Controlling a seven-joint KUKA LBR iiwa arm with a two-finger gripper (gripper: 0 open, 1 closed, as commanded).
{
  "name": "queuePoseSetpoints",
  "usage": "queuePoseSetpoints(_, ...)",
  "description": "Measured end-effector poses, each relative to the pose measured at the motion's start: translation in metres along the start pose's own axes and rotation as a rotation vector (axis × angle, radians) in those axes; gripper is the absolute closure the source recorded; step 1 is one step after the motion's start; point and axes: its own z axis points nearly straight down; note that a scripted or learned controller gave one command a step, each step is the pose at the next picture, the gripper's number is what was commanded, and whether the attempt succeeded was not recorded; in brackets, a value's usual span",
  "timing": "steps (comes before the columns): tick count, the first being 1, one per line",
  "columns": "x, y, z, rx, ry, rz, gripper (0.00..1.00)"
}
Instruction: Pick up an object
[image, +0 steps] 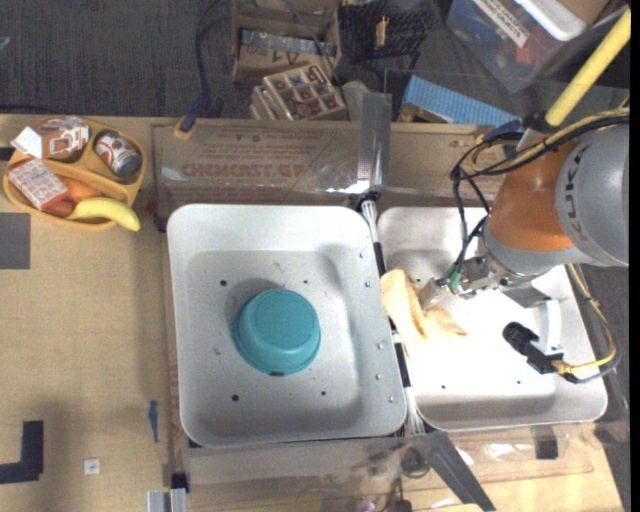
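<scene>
In the right-hand bin, against its left wall, lies a pale yellow-orange object, soft in outline and partly blurred, so its kind cannot be made out. The arm, grey with an orange band, enters from the right and is cut off by the frame edge; its bulk hides much of the bin's far right corner. The hand sits low at the arm's tip, just beside or touching the object's right edge; contact cannot be told, nor whether the hand is spread or pressed together, since that region is small and indistinct. A black fitting with a cable hangs over the bin floor below the wrist. In the left bin a teal bowl rests upside down near the middle, well apart from the hand. At the table's far left corner a yellow tray holds a banana and small packages, their labels too small to read.
</scene>
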Motion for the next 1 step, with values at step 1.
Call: queuePoseSetpoints(1, -0.0215, 0.0013, -0.0476, 0.013, 0.004, 0.147, 0.00)
